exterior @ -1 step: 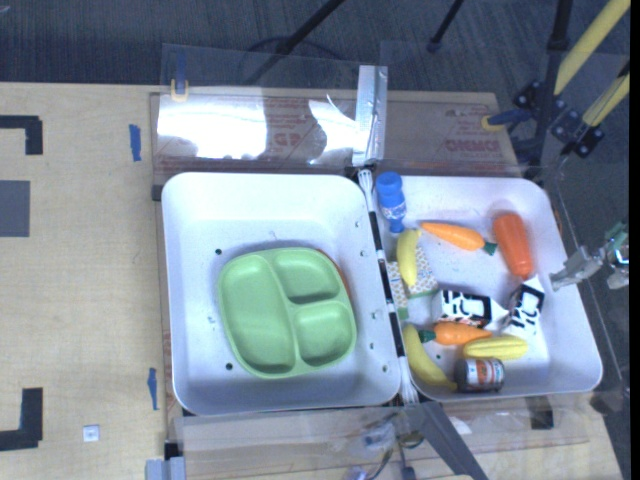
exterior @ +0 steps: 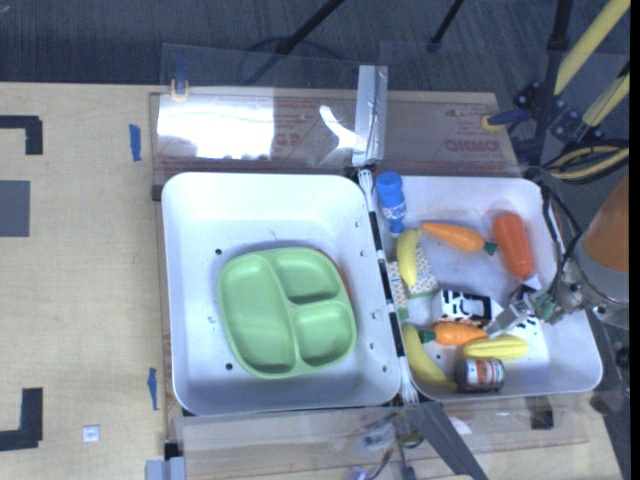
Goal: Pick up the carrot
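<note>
I saw tapered orange carrot (exterior: pixel 455 236) with green stem end — well up-left of gripper (exterior: pixel 512 315) in right bin (exterior: pixel 575 353); grip state indeterminate.

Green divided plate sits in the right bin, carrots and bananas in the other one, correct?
Not quite. The camera view shows the green divided plate in the left bin. The carrots and bananas lie in the right bin, as you implied.

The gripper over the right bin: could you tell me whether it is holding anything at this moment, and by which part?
Nothing is visibly held. The gripper hovers just right of the lower carrot, with nothing seen between its fingers.
</note>
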`<state>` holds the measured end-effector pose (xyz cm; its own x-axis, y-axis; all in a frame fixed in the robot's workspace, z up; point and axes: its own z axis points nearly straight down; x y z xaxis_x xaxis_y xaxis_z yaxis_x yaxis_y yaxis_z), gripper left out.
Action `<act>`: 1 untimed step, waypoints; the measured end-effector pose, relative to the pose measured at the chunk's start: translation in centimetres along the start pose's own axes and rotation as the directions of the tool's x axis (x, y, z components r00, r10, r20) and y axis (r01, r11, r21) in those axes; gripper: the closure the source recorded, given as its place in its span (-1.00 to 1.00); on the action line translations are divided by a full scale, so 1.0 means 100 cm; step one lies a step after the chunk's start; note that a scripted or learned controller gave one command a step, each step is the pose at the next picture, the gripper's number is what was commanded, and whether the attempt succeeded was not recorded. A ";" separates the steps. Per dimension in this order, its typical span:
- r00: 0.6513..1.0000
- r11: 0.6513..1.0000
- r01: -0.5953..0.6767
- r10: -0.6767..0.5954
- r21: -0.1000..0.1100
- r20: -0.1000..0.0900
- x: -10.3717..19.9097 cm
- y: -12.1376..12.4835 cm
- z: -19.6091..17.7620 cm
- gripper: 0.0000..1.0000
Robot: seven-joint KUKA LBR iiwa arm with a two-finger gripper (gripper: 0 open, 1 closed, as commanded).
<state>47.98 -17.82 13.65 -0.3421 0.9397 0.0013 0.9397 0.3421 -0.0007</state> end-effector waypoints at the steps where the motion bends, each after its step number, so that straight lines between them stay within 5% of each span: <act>1: 0.999 0.999 0.032 -0.032 0.000 0.001 0.055 0.072 -0.054 -1.00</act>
<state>52.85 -10.19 19.07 -0.3724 0.9281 0.0003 0.9281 0.3724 -0.0004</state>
